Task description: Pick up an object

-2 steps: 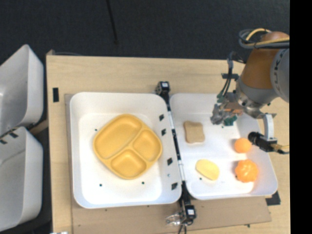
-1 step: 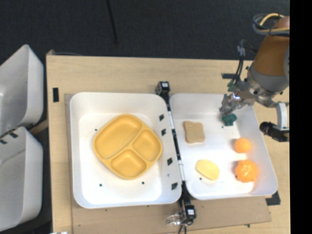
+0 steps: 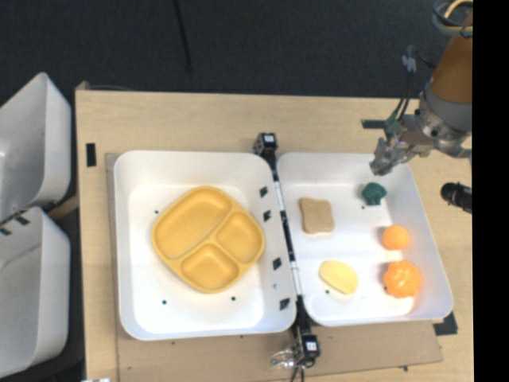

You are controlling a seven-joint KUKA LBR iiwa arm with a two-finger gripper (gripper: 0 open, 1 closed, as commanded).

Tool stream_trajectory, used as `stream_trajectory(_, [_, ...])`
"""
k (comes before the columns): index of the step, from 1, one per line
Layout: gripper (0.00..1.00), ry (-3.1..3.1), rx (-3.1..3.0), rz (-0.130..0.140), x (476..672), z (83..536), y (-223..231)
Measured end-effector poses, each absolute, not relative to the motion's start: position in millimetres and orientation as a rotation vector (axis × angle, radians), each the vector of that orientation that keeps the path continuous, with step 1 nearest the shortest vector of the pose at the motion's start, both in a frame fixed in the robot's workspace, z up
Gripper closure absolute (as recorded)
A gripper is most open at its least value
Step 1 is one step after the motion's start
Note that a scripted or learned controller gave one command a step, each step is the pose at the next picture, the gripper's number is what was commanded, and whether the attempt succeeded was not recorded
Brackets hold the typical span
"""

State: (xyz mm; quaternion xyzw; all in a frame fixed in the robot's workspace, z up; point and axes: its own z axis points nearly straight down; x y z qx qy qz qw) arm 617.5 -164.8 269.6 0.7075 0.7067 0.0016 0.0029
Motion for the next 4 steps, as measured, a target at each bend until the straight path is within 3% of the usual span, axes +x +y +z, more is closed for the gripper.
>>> stream_trajectory(2, [1.00,2.227,2.213,0.003,640.3,274.3,-61.3])
stream_trajectory(3, [1.00,2.228,2.214,0.001,635.3,265.6,-3.1])
stream_trajectory(4, [1.00,2.227,2.214,0.003,646.9,263.2,45.9])
